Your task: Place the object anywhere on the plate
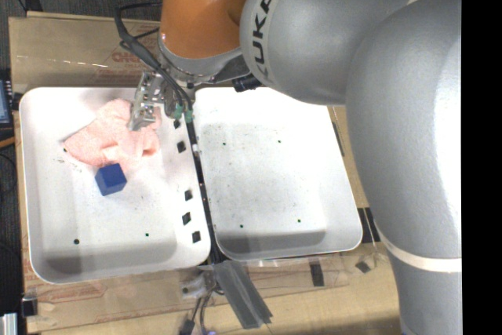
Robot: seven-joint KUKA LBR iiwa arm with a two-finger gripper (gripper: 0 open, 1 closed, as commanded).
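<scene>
Robot gripper (145, 107), grip state unclear, hangs over pink cloth (110, 137) beside blue block (110, 179) in left bin (47, 247); nothing placed yet.

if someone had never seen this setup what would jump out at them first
The big grey arm with its orange band dominates, reaching in from the right across the top of the view. Its hand hangs over the far part of the left bin, just above a crumpled pink cloth. A small blue cube sits against the cloth's near edge.
</scene>
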